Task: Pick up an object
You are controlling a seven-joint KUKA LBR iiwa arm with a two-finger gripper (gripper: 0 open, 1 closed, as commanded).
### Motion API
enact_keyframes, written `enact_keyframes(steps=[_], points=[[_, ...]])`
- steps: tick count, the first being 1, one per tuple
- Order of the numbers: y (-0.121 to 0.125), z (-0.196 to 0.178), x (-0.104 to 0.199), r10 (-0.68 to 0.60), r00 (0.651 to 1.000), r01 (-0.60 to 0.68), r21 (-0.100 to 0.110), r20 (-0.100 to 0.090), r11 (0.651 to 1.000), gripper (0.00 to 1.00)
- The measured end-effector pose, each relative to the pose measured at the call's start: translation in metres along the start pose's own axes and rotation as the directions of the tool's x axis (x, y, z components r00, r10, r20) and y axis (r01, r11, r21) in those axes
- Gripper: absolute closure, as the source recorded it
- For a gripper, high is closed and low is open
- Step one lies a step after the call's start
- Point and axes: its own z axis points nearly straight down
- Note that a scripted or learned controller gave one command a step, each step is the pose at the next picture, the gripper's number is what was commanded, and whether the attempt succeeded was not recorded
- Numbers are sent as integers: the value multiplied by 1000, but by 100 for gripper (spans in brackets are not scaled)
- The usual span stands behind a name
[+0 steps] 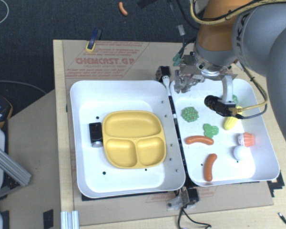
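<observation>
One green toy (189,114), roundish with no long axis, lies just below and slightly right of gripper (185,84); jaw state unclear, cannot tell.

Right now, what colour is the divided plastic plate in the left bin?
Yellow: the three-compartment divided plastic plate shows best in the overhead camera view.

You've got two bins (81,128) (262,171). One yellow tray (132,138), one black block (95,132). Two sausages (199,140) (209,167), two green pieces (189,113) (210,130), one yellow piece (229,123), one white ball (240,152), one orange-pink piece (248,139).
</observation>
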Motion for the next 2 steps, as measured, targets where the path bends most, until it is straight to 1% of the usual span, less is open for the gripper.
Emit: enact_keyframes(steps=[1,2], points=[[-23,-3,53,-1,1000,1,1,-1,1000,100],[-16,-17,63,3,1000,-2,-6,1,1000,100]])
